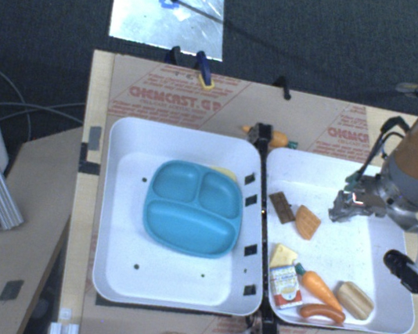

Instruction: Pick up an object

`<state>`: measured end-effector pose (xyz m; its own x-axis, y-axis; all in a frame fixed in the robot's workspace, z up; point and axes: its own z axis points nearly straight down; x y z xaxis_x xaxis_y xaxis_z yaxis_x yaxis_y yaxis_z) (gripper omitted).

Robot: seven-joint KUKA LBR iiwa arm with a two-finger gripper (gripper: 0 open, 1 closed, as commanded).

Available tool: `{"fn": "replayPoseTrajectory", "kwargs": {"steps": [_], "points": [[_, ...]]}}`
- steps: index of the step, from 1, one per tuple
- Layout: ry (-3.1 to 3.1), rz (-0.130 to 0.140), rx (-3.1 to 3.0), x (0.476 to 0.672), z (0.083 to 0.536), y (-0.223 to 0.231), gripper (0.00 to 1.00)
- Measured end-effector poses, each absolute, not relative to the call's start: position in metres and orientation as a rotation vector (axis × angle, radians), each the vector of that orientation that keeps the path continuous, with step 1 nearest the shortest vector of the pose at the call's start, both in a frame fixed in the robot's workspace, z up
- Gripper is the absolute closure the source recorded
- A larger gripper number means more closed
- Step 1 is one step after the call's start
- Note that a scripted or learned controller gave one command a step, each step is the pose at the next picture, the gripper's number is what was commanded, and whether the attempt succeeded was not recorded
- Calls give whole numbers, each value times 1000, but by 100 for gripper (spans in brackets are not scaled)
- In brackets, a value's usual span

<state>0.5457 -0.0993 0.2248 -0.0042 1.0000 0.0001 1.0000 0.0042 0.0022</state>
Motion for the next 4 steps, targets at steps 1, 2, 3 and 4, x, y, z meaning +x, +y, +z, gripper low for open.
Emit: {"fn": "replayPoseTrajectory", "kwargs": {"steps": [1, 2, 3, 4], "points": [[2227, 6, 2210, 599, 218, -73, 100], [2227, 7, 2211, 647, 216, -45, 100], [2222, 2, 2218, 641, 215, -48, 100], [2225, 2, 2214, 641, 218, -38, 100]]}}
